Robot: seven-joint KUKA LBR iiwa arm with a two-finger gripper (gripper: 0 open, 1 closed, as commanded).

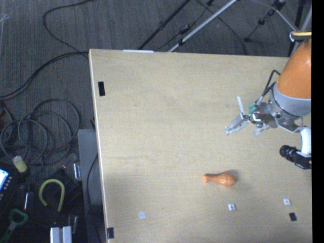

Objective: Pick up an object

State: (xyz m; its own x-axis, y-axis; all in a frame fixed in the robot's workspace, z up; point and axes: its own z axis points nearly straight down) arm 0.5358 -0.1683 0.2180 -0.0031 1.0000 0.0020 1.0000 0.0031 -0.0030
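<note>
The pale wooden bench top (167, 115) takes up most of the camera view, with dark carpet, coiled cables and stand legs beyond its left and far edges. The arm (298, 80) enters from the right, its orange band sitting above the grey wrist, and it carries the gripper (238, 116) out over the right half of the board. The fingers are spread apart, one slanting up and one down and to the left, with nothing between them. The only graspable thing on the surface is a small orange object (220, 178), shaped like a drumstick or gourd, lying flat on the board below and slightly left of the gripper in the picture, that is, toward the near edge, and well apart from it. Its long axis runs roughly left to right, thin neck pointing left and bulb at the right. As a judgement, the next move needs travel toward the near edge and a descent, closing across the short width.
</note>
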